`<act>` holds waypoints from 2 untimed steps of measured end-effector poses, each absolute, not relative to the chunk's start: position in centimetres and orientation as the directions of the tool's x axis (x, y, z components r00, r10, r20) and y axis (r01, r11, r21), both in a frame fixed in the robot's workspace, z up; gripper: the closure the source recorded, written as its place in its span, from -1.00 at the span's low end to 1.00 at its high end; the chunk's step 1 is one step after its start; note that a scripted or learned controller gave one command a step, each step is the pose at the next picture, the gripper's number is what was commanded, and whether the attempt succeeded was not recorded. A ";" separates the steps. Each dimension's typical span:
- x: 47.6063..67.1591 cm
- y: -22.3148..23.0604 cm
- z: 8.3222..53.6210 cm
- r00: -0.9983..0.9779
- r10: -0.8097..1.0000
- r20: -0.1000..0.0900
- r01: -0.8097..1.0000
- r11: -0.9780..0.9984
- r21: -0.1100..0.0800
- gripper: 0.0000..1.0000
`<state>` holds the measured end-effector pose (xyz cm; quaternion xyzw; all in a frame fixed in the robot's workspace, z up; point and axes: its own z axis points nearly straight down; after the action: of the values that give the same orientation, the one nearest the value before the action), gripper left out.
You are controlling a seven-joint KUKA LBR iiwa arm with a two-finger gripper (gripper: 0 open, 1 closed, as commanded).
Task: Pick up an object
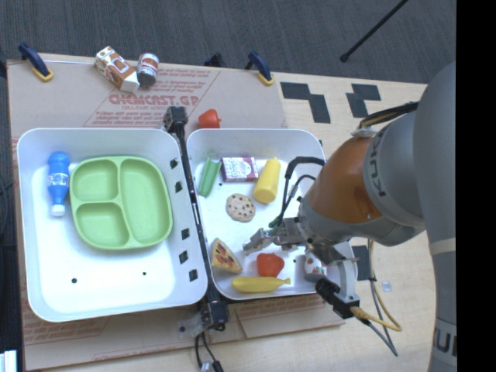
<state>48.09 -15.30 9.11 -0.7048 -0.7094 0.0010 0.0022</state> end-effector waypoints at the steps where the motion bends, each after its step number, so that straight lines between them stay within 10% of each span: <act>1: 48.2 -15.3 10.1 -0.013 1.000 0.001 1.000 0.013 -0.005 1.00; 2: 54.8 -9.1 9.2 -0.010 1.000 0.001 1.000 0.010 -0.003 1.00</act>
<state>54.84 -9.05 9.15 -0.7037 -0.7105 0.0008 0.0014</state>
